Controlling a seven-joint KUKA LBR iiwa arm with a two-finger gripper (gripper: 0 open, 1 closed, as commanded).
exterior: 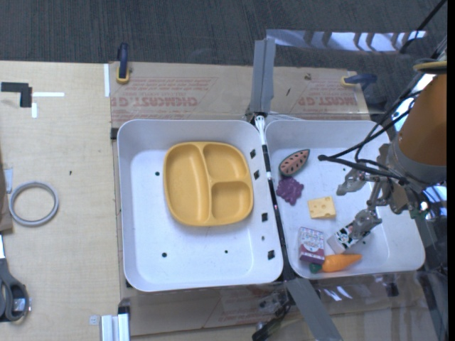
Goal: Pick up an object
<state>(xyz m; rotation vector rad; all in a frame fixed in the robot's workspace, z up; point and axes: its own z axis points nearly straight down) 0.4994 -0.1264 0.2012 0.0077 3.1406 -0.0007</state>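
Hovering over the right bin (398, 258) on the cardboard-covered bench (163, 94), the end effector (352, 236) looks open, seemingly empty

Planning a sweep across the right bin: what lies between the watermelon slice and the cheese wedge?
The purple grape bunch sits roughly between watermelon slice and cheese wedge, in the camera view.

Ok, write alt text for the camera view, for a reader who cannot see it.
A grey robot arm reaches from the right, its gripper low over the right white bin, which holds a carrot, cheese wedge, purple grapes, a small carton and a watermelon slice. The left bin holds a yellow divided plate.
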